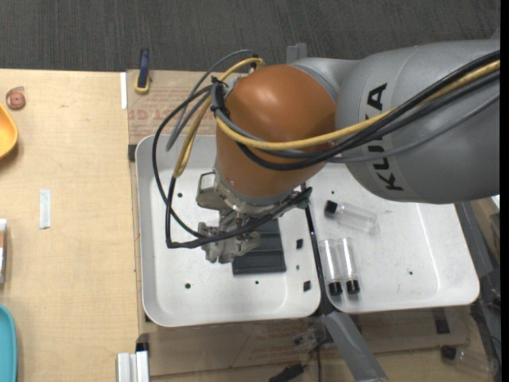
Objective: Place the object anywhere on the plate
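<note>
My gripper [226, 245] hangs low over the middle of the left white bin [159, 293], under the orange wrist band. Right beside it, touching or nearly touching on its right, lies a flat black ridged plate [262, 253] on the bin floor. The arm's bulk hides the top of that plate and whatever may lie under the wrist. In the right bin [421, 285] lie two clear tubes with black caps [342, 267] side by side near the dividing edge, and a third clear tube [350, 216] lies farther back.
Black cables loop from the wrist down over the left bin's floor [169, 213]. On the wooden bench to the left are a yellow object [5, 134], a small red disc [14, 98], a white strip [44, 209] and a teal edge [5, 344]. A blue clamp [143, 68] sits behind the bins.
</note>
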`<state>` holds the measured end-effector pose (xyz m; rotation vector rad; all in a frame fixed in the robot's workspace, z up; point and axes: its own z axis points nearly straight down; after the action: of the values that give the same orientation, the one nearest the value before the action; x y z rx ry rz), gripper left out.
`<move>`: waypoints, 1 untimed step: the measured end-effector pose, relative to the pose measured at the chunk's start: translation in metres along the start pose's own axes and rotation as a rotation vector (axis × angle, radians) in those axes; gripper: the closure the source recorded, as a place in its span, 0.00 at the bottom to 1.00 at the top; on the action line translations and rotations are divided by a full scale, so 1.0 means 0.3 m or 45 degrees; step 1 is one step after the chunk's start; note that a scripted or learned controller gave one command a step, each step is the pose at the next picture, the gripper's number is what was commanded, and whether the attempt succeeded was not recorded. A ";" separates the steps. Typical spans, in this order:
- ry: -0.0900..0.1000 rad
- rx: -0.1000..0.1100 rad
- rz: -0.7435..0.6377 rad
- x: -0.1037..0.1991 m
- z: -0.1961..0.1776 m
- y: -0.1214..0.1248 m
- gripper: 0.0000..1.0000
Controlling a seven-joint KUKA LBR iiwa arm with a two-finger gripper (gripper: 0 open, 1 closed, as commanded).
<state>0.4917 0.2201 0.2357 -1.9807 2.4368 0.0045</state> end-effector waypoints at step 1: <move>0.000 0.000 0.000 0.001 0.000 -0.001 0.00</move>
<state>0.4918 0.2198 0.2357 -1.9806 2.4370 0.0045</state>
